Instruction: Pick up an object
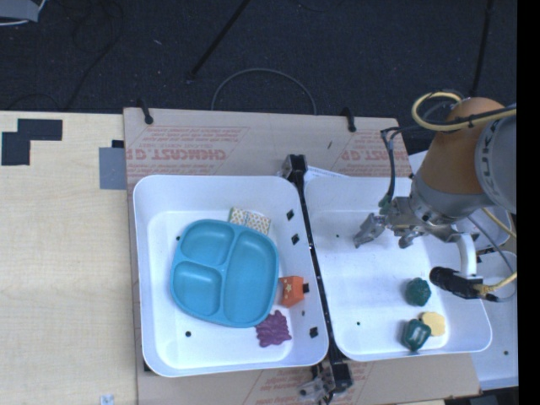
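I see my gripper over the right bin, near its back wall. Its two fingers are spread apart and nothing is between them. The things I could grab sit in the front right corner: a dark green lump, a yellow piece and a green pepper. They lie toward the front and right of the gripper. The bare white floor between gives me room to move.
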Controlling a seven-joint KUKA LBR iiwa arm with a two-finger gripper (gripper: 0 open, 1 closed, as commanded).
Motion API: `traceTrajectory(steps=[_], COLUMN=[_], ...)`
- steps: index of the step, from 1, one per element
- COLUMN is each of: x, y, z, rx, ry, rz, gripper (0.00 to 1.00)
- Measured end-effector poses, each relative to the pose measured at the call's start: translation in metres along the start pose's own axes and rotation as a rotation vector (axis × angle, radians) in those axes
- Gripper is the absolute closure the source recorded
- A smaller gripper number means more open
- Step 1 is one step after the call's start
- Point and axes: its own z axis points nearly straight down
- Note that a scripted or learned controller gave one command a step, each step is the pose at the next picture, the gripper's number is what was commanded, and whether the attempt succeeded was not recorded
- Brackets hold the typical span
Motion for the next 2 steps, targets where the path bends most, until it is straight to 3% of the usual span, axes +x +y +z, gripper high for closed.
traceTrajectory(steps=[1,2], x=[-0.001,0.003], y=[0.000,0.008], z=[-0.012,-0.060], rx=[-0.002,-0.009], ry=[-0.001,-0.002], rz=[0.003,-0.002], gripper=[1.00,1.00])
